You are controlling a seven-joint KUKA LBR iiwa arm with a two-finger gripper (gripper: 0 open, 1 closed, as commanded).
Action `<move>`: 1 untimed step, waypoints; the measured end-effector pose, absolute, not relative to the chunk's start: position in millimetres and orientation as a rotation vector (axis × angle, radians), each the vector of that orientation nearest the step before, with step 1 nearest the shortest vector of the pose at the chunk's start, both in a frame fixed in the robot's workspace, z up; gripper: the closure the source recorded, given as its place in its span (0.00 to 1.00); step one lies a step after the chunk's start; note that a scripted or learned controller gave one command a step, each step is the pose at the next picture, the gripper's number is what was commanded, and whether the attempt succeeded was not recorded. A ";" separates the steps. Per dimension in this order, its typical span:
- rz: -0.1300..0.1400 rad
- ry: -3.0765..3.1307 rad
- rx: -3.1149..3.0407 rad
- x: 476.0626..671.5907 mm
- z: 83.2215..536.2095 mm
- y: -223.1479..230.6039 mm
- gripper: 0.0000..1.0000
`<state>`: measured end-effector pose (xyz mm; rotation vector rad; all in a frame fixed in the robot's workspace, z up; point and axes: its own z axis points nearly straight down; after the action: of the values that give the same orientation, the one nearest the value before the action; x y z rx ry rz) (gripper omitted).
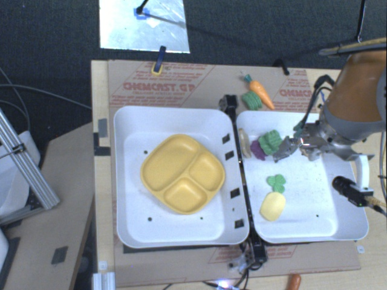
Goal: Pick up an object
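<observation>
The hand (294, 148) hangs low in the right bin (347, 222), fingers apart and holding nothing, its tips just beside the purple-and-green toy (266, 144) near the bin's left wall. The lemon (273, 206) with its green leaf (277, 182) lies nearer the front, apart from the hand. The left bin (130, 222) holds a yellow tray (182, 173); a carrot (259, 93) lies on the tabletop (181, 83) behind the bins. This looks like the approach step: no grasp yet. Next, the hand likely needs to shift left over the toy, drop around it and close
</observation>
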<state>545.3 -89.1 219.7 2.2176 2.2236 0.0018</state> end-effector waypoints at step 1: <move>-0.009 2.222 2.233 482.2 115.2 -128.7 0.00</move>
<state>482.2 -128.7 115.2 2.2327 2.2217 -0.0091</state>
